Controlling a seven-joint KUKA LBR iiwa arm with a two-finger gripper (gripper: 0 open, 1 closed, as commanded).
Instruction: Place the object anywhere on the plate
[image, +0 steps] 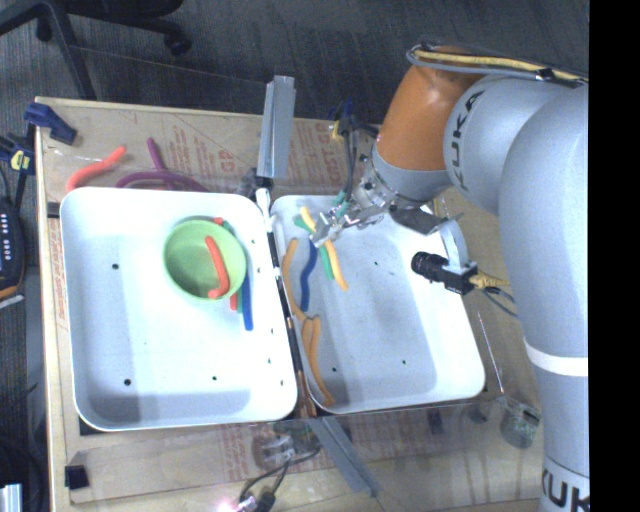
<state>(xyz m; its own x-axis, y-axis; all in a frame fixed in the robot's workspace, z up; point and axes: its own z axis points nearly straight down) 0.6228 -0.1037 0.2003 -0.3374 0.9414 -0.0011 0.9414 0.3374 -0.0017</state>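
Right now the gripper (335, 222) is hovering in the right bin's (440, 370) upper left corner, among slim coloured pieces (318, 262); its grip cannot be told. Leftward, the green plate (190, 262) is sitting in the left bin (130, 370), already carrying a red piece (214, 260).

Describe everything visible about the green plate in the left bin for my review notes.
The green plate is round, pale green and looks like smooth plastic. It lies flat in the upper middle of the left bin. A curved red strip lies across its right half, and a blue strip runs by its lower right rim; whether that one touches is unclear.
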